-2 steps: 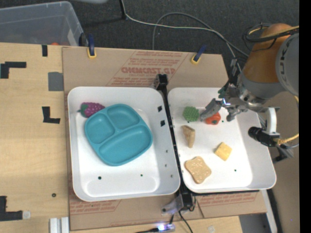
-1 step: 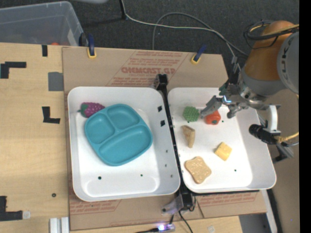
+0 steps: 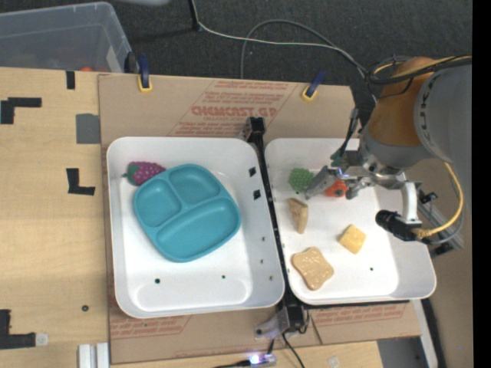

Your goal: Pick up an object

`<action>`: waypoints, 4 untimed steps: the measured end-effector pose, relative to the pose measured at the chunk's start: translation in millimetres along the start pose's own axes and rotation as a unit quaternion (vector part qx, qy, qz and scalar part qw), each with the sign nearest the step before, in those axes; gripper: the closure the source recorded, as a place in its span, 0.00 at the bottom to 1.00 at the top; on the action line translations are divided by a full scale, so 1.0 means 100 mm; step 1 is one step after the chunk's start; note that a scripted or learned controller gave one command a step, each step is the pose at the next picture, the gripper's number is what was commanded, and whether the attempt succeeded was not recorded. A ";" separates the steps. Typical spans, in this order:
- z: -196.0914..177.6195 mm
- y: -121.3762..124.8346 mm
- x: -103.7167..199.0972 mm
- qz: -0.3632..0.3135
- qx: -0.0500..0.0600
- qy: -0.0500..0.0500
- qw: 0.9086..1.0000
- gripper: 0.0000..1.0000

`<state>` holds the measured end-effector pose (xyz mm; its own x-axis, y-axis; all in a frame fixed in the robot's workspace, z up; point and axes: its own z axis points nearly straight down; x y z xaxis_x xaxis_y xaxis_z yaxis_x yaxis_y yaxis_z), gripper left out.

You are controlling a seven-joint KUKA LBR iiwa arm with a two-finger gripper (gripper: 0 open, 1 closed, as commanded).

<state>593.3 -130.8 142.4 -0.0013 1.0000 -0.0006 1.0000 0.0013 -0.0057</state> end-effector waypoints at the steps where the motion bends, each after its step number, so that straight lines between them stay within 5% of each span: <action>1: 0.49 0.04 0.01 0.001 -0.008 0.000 1.000 0.00; 2: 0.39 0.02 0.02 -0.001 -0.004 0.000 1.000 1.00; 4: -0.75 -0.02 0.02 0.000 -0.004 0.000 1.000 1.00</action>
<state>591.2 -128.8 217.5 -0.0015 1.0000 -0.0004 1.0000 0.0015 0.0024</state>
